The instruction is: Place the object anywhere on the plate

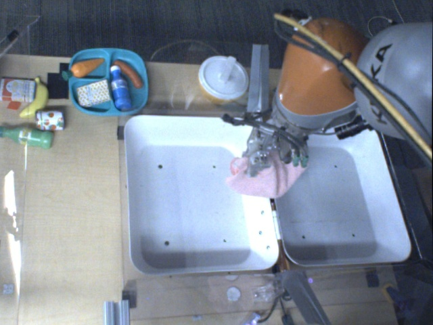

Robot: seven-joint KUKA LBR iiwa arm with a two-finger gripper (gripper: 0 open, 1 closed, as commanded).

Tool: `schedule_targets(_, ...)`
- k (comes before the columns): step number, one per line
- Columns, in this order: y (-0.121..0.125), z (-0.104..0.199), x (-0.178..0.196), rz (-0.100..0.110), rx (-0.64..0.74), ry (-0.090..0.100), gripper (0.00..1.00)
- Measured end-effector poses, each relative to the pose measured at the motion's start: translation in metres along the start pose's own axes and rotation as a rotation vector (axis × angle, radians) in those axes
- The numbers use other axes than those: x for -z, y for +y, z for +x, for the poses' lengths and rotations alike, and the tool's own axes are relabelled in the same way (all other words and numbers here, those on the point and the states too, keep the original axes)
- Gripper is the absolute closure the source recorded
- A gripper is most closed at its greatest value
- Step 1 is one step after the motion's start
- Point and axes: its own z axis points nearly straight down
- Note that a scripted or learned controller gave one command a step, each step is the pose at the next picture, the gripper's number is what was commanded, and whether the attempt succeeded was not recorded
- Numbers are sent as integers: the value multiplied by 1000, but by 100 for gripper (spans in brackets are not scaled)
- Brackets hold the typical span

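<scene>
A pale pink, plate-like thing [267,179] lies across the ridge where the left bin [183,202] meets the right bin [345,208], near their far edge. My gripper [262,156] hangs directly over its upper left part, touching or nearly touching it, and the wrist hardware hides the pink thing's far side. I cannot make out any separate object between the gripper and the pink surface. The grey arm with its orange band [316,63] reaches in from the upper right.
Behind the bins stands a white lidded cup [223,78]. A blue compartment tray [109,81] with toy food sits at the back left. On the left bench lie a banana [35,99], a small can [50,120] and a green bottle [27,137].
</scene>
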Motion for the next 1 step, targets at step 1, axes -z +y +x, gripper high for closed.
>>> schedule_targets(1,49,33,-4,0,4,0,100)
